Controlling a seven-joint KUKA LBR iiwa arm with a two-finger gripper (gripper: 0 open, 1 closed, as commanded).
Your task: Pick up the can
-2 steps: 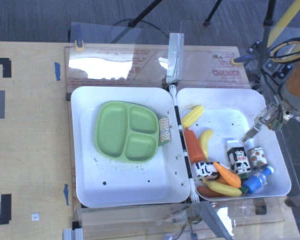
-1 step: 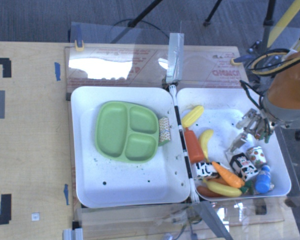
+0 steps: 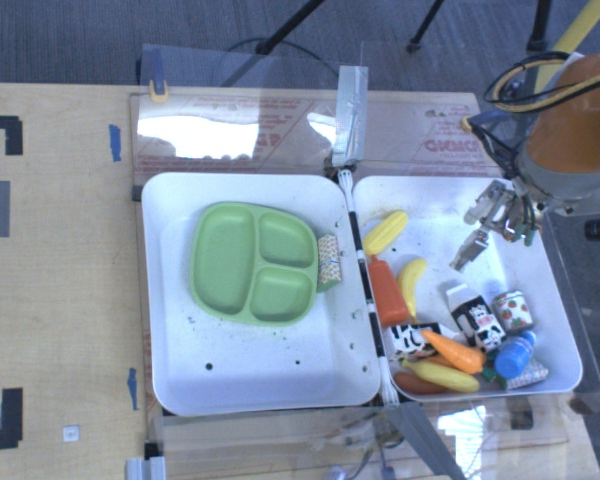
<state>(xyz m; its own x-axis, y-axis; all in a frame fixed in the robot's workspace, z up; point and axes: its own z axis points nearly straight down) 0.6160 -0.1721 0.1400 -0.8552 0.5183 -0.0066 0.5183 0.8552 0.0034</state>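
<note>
The can [image 3: 514,311] is small, with a red and white label, and sits near the right wall of the right bin [image 3: 565,298], beside a black and white carton [image 3: 477,320]. My gripper [image 3: 476,232] hangs over the upper middle of that bin, up and to the left of the can and apart from it. Its fingers [image 3: 468,254] look open and nothing is between them.
Crowding the right bin are a yellow corn cob [image 3: 385,232], a banana [image 3: 412,283], an orange-red box [image 3: 387,291], a carrot [image 3: 452,350] and a blue bottle [image 3: 515,356]. The left bin [image 3: 170,348] holds a green divided plate [image 3: 255,261].
</note>
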